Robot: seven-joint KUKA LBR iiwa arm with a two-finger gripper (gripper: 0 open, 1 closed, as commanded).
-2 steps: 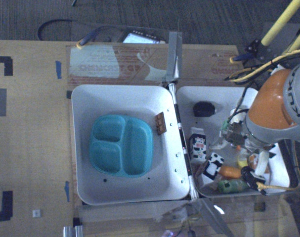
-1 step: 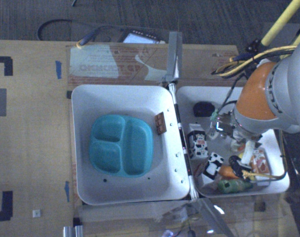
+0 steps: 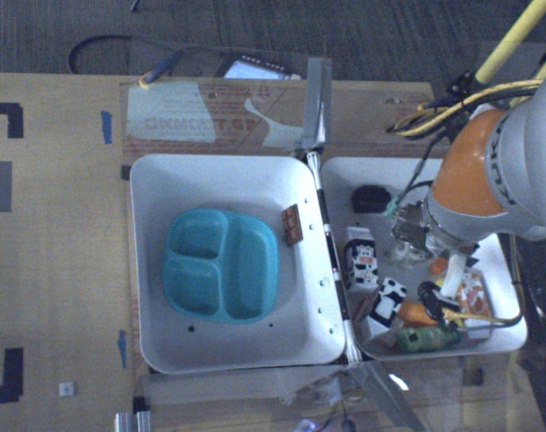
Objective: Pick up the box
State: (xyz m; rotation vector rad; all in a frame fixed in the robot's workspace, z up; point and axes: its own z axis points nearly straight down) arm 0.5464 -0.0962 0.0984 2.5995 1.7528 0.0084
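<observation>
In the right bin [image 3: 511, 268] a small white box with black cow patches [image 3: 362, 261] stands near the left wall. A second cow-patterned piece [image 3: 389, 301] lies just below it. A flat white and orange box [image 3: 471, 295] lies toward the right wall. The arm's orange band [image 3: 466, 174] hangs over the bin's upper right. My gripper [image 3: 413, 239] is down in the middle of the bin, to the right of the cow-patch box and apart from it. The wrist hides the fingertips.
Also in the right bin are a black rounded object [image 3: 371, 198], a green bottle [image 3: 425, 338] and an orange piece [image 3: 415, 313]. The left bin [image 3: 156, 187] bears a teal divided plate [image 3: 221, 265] and a small brown block [image 3: 292, 224]. Yellow cables [image 3: 452, 102] run behind the arm.
</observation>
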